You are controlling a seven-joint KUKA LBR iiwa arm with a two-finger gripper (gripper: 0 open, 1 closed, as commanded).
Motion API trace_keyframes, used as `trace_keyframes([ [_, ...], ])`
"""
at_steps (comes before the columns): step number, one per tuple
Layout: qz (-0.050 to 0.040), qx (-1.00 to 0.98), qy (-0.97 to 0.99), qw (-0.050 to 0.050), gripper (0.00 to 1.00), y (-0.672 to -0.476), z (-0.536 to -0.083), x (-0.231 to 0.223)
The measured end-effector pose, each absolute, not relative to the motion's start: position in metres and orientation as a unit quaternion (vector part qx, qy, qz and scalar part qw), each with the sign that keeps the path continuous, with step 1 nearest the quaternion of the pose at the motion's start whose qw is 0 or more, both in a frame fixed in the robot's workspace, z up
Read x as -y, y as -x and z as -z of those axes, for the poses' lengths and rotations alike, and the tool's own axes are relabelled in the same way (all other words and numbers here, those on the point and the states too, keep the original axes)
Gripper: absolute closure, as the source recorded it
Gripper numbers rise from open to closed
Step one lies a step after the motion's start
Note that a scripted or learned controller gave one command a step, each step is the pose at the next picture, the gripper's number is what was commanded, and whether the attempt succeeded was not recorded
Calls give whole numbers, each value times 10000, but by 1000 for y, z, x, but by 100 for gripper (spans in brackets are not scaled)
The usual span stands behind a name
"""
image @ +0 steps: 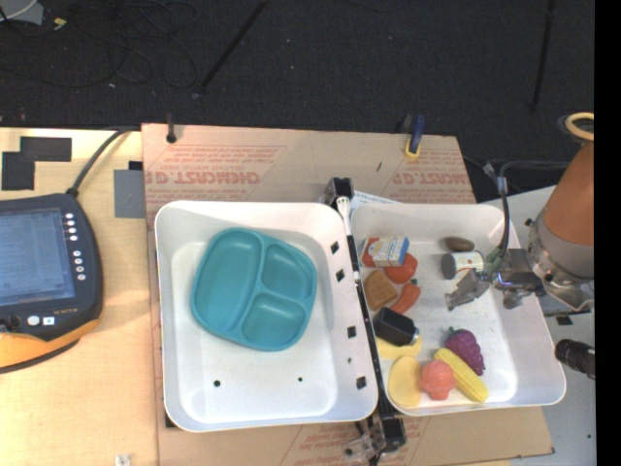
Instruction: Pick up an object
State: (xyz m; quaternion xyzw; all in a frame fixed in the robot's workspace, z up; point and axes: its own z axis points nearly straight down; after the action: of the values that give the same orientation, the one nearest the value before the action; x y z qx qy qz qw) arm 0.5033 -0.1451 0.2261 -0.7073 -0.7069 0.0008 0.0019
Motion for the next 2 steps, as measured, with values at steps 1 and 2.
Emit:
trace_keyframes([
  [1, -29, 7064, 7078, 42, 0, -509, -145, 182],
  [2, -1, 7092, 7050, 21, 0, -541, -84, 102],
])
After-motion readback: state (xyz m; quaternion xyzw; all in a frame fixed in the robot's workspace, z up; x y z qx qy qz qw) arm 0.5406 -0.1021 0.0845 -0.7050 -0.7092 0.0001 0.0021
